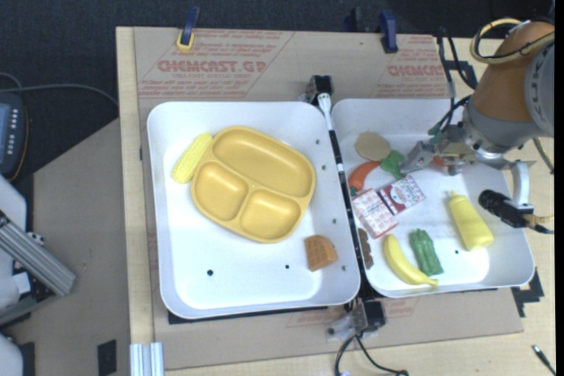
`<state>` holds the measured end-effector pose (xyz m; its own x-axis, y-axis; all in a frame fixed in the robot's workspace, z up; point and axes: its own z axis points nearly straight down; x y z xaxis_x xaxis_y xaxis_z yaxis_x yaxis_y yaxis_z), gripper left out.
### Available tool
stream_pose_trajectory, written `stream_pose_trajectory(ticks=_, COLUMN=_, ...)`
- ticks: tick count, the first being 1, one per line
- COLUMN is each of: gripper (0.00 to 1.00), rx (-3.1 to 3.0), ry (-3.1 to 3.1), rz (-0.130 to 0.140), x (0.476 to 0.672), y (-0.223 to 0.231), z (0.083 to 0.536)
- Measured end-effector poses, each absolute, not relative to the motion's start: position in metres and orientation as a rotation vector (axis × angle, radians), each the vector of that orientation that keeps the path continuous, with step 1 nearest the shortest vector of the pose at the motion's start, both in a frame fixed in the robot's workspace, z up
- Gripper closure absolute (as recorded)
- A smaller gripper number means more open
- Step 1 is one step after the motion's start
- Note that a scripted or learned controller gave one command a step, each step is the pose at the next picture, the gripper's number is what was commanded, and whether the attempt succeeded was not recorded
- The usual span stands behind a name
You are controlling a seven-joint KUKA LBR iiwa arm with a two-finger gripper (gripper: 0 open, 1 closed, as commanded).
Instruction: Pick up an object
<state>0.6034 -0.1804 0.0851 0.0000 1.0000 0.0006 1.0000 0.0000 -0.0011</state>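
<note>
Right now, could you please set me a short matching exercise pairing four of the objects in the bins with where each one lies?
Things:
1. corn cob
2. banana
3. mustard bottle
4. waffle piece

Places:
A. right bin, front edge, beside the green vegetable
B. left bin, touching the yellow tray's left end
C. left bin, front right corner
D. right bin, right side, below the gripper

Pairs: 1-B, 2-A, 3-D, 4-C
</note>
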Motion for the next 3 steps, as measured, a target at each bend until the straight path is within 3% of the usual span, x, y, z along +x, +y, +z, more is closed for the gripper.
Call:
stream_pose_trajectory(ticks=1, gripper=1.00, rx=-2.224, ry=-2.224, rz=-0.005, x=0.605, y=-0.180, z=0.098)
stream_pose_trajectory(ticks=3, gripper=1.00, rx=-2.223, ry=-2.227, rz=-0.004, x=0.608, y=-0.178, z=0.187)
